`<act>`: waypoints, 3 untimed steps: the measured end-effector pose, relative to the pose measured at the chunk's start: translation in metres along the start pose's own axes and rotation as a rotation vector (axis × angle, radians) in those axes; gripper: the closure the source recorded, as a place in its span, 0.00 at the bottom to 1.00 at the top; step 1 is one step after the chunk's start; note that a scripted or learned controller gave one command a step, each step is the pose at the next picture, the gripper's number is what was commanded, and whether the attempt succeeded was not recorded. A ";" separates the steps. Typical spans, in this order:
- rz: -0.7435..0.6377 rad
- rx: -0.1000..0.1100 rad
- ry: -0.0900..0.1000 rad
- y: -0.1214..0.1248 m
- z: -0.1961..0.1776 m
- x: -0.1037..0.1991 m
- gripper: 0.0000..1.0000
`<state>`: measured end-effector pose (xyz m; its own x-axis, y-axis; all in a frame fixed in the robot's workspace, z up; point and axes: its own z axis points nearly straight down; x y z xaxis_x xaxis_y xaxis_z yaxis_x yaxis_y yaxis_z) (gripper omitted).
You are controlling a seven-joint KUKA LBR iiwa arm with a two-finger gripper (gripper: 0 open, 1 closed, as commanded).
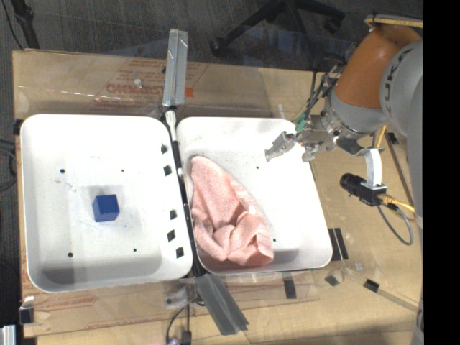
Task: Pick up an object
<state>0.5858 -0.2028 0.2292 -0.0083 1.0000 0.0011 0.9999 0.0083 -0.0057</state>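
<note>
one soft pink towel (226, 218) by the right bin's (305, 214) left wall, pinch a fold; gripper (282, 146) looks open, holding nothing.

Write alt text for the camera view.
Two white bins sit side by side: the left bin holds a blue cube, the right bin a crumpled pink towel. The end effector hangs over the right bin's far corner.

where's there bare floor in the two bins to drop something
Left bin: bare floor all around the blue cube, widest toward its top and right walls. Right bin: the pink cloth crowds the side by the divider and the lower end; bare floor runs between the cloth and the right wall, below the gripper.
</note>
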 end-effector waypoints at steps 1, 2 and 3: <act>-0.172 -0.004 -0.001 0.042 0.137 0.032 0.00; -0.156 -0.006 -0.001 0.073 0.135 0.012 0.00; -0.164 -0.006 -0.001 0.074 0.124 0.015 1.00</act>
<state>0.6589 -0.1875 0.1044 -0.1714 0.9852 0.0003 0.9852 0.1714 0.0000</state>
